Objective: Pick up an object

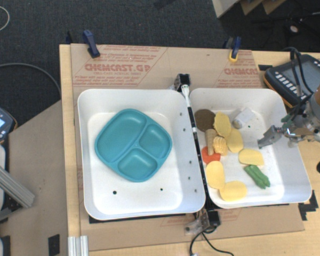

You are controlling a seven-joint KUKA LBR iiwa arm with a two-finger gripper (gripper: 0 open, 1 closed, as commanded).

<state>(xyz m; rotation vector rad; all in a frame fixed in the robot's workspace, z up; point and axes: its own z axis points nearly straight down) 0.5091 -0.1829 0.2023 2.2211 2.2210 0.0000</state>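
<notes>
Camera view: smooth teal three-compartment plate (133, 152), shallow white bin (90, 143).

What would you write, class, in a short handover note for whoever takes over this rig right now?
Gripper: low over the right bin, at its right side, holding nothing visible.
Things: toy foods lie in the right bin, among them yellow pieces, a green piece, a brown disc and a white block. A teal tray lies in the left bin.
Done: nothing picked yet.
Left: close on one item, perhaps the yellow piece nearest the gripper, and lift it.
</notes>
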